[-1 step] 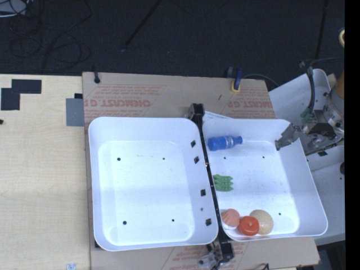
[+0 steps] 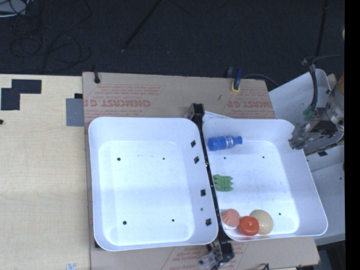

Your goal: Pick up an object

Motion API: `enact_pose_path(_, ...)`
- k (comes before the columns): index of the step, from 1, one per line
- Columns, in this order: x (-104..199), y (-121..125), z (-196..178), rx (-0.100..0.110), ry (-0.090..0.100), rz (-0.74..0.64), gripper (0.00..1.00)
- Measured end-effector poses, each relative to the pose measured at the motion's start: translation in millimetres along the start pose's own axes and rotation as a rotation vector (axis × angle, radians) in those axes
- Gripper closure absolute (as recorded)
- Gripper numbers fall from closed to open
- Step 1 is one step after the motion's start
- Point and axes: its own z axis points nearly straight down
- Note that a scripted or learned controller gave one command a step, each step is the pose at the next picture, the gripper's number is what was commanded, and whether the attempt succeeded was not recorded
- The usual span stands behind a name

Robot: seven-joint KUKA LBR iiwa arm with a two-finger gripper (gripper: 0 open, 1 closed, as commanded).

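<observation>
**Round items bunched in the near corner, gripper off at the right rim**

Nearest to you, the front left corner of the right-hand shallow white plastic bin [image 2: 306,196] holds three small round things pressed together: a red round cap-like piece [image 2: 248,225] in the middle, a pale pink rounded piece [image 2: 229,217] touching it on the left, and a cream-coloured ball [image 2: 262,220] touching it on the right.

Look now at the two-finger gripper [image 2: 299,142]. You see it as a grey and dark mass at the far right rim of that bin, apart from every object. You cannot tell from this angle how its fingers are set, and nothing can be made out between them.

Moving outward from it, you find a blue plastic bottle with a white cap [image 2: 224,142] lying on its side near the bin's far left wall. Closer to you, a small green leafy-looking toy [image 2: 223,183] lies beside the dark divider [image 2: 205,167] between the bins.

Beyond the divider sits the left-hand shallow white bin [image 2: 93,167]. Both bins rest on a sheet of brown cardboard with red print [image 2: 140,97].
</observation>
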Motion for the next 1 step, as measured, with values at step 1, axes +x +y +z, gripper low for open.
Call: enact_pose_path(1,-33.5,-55.8,14.5,0.002,-0.001,0.006,1.0)
